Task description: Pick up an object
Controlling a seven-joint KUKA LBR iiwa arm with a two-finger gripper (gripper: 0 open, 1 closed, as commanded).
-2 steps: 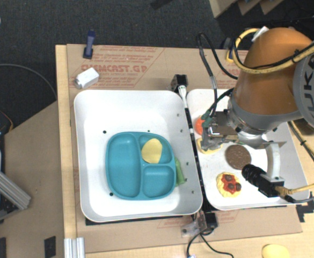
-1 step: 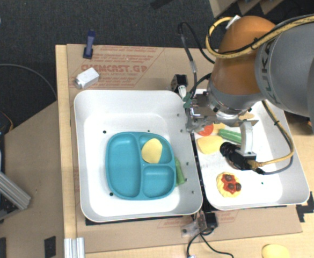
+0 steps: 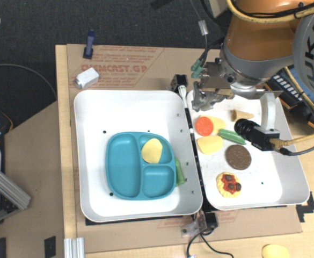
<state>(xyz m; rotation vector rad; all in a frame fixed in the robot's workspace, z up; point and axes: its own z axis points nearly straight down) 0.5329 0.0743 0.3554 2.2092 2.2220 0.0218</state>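
The gripper point(image 3: 202, 102) hangs over the far left corner of the right bin point(image 3: 285, 190), just above the orange round piece point(image 3: 204, 126). Its fingers are dark and closely overlapped by the wrist body, so their spacing cannot be made out, and nothing is seen between them. No contact with any object can be confirmed.

Contents of the right bin, along its left side from far to near: the orange round piece, a yellow wedge point(image 3: 209, 144) just beside it on the near side, and a small pizza-like piece point(image 3: 229, 183) close to the near edge. A green pod point(image 3: 231, 136) lies slantwise toward the middle, touching the yellow wedge's far right. A brown disc point(image 3: 238, 157) sits near the centre. A tan block point(image 3: 241, 115) lies by the far edge. A black cylindrical part point(image 3: 253, 133) with a cable overhangs the right half.

The left bin point(image 3: 89, 144) carries a teal divided tray point(image 3: 125, 171) toward its near edge. A yellow oval piece point(image 3: 152, 151) rests in the tray's far right compartment. A green strip point(image 3: 179, 172) lies against the tray's right rim.
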